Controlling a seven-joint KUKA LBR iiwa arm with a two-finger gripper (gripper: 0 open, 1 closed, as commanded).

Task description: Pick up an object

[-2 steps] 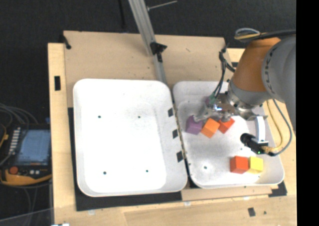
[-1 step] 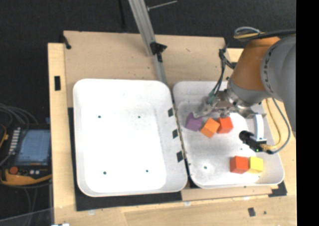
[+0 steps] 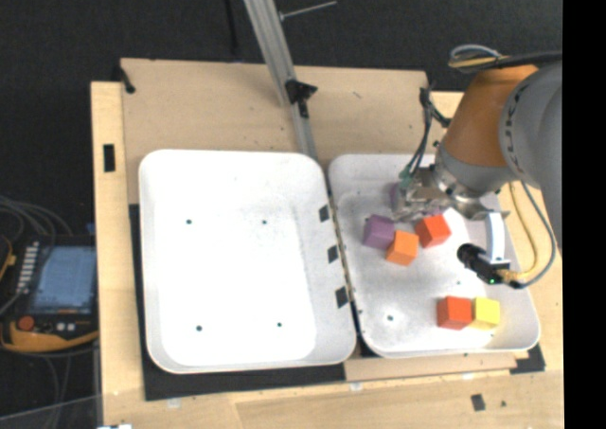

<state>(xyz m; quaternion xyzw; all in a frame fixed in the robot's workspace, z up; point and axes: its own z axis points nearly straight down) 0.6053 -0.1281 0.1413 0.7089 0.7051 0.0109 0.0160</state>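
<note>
Fixed overhead camera — slanted, both bins (image 3: 151, 257)

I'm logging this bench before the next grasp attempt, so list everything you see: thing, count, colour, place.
purple block: 1, purple, right bin, upper middle
orange block: 1, orange, right bin, touching the purple block's lower right
red-orange block: 1, red-orange, right bin, just under the gripper
red block: 1, red, right bin, lower right
yellow block: 1, yellow, right bin, against the red block's right side
left bin: 1, white, left half of bench
right bin: 1, white, right half of bench
bench: 1, tan board
metal pole: 1, grey, slanting down from the top to between the bins
handheld pendant: 1, blue screen, left edge
arm: 1, grey with orange band, from the right
gripper: 1, over the right bin's upper part
</note>
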